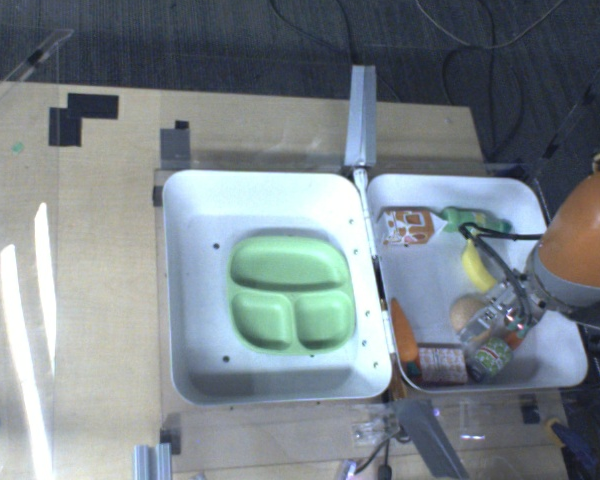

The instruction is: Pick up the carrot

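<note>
A: Where is the slim orange carrot (403,332) found?

B: It is seen lying lengthwise against the left wall of the right-hand shallow white bin (555,366), near the front corner. It is set apart from the two-finger metal gripper (500,320), on the side away from the arm, with a pale round object (467,313) lying between the two.

A: And what is held by the gripper?

B: That cannot be told. The fingers are blurred among cables, and how far they are spread cannot be made out. Nothing is seen between them.

A: What else is placed near it?

B: A green-labelled can (490,358) is seen just below the gripper, and a dark rectangular packet (442,364) lies beside that, touching the carrot's lower end. A yellow banana (477,266) is found just above the gripper, with a small white and brown carton (407,227) farther up. Beyond the carrot, a green three-compartment plastic tray (288,290) is held in the left-hand white bin (190,268).
</note>
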`<state>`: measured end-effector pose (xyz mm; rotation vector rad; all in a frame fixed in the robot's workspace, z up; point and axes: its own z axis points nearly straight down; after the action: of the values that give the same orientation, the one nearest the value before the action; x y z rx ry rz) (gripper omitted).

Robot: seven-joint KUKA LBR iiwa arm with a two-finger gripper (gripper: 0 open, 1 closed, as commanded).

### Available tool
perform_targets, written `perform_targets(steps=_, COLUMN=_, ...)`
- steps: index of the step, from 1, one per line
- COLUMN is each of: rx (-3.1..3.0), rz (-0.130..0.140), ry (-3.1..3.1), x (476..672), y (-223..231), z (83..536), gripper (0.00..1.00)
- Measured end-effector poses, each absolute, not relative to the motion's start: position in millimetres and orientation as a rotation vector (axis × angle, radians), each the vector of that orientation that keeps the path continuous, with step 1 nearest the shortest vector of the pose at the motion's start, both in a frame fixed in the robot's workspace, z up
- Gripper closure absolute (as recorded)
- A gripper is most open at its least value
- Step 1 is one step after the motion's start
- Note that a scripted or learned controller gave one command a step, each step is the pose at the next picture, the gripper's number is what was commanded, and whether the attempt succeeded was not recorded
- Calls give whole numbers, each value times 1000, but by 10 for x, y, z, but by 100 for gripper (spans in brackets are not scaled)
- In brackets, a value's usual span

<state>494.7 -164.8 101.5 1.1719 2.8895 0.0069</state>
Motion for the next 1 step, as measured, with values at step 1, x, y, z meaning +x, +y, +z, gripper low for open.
perform_targets(steps=1, rx=1361, rz=5, ry=2824, x=4934, y=-519, z=1951, gripper=100)
